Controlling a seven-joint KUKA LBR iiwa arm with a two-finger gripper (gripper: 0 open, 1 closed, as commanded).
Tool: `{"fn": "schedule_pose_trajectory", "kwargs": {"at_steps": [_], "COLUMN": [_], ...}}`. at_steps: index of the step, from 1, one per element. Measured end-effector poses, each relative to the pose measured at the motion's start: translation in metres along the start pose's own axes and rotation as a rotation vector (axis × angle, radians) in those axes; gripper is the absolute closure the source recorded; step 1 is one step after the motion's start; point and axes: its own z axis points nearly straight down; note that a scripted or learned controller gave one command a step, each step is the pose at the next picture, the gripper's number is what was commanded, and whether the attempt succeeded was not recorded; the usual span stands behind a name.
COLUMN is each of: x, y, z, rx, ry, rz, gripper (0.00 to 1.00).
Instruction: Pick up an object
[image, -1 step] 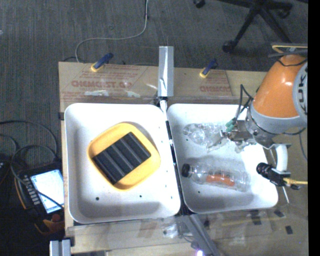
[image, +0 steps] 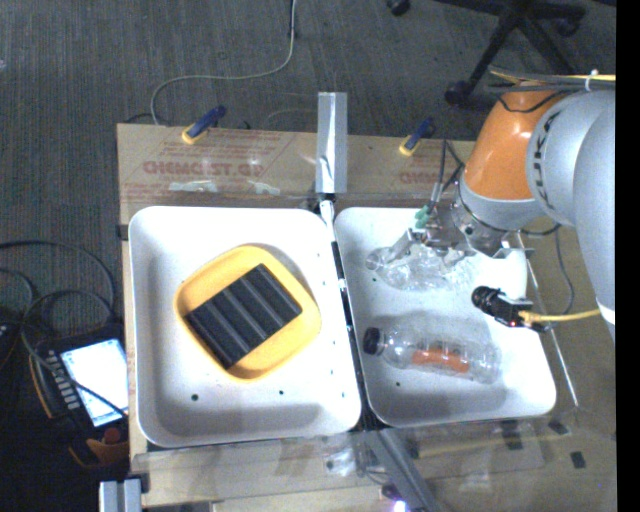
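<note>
In the right bin (image: 530, 395), a crumpled clear plastic piece (image: 408, 268) lies at the far side. A clear plastic bottle (image: 435, 355) with a dark cap and an orange label lies on its side nearer the front. My gripper (image: 433, 234) is low over the far part of this bin, right at the top edge of the crumpled plastic, and seems to touch it. The left bin (image: 160, 400) holds a yellow block with a black ribbed top (image: 247, 310).
A metal divider post (image: 330, 150) stands between the bins at the back. A black connector with a yellow cable (image: 495, 303) hangs over the right bin's right side. Two blue-and-yellow clamps (image: 203, 124) hold the cardboard backing.
</note>
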Motion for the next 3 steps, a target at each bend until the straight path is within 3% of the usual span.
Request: {"fn": "schedule_pose_trajectory", "kwargs": {"at_steps": [1, 2, 3], "x": [-0.012, -0.024, -0.024], "y": [0.015, 0.056, 0.054], "z": [0.073, 0.080, 0.070], "rx": [-0.004, 0.038, 0.048], "ry": [-0.001, 0.012, 0.011], "rz": [-0.110, -0.219, -0.219], "gripper": [0.00, 0.00, 1.00]}}
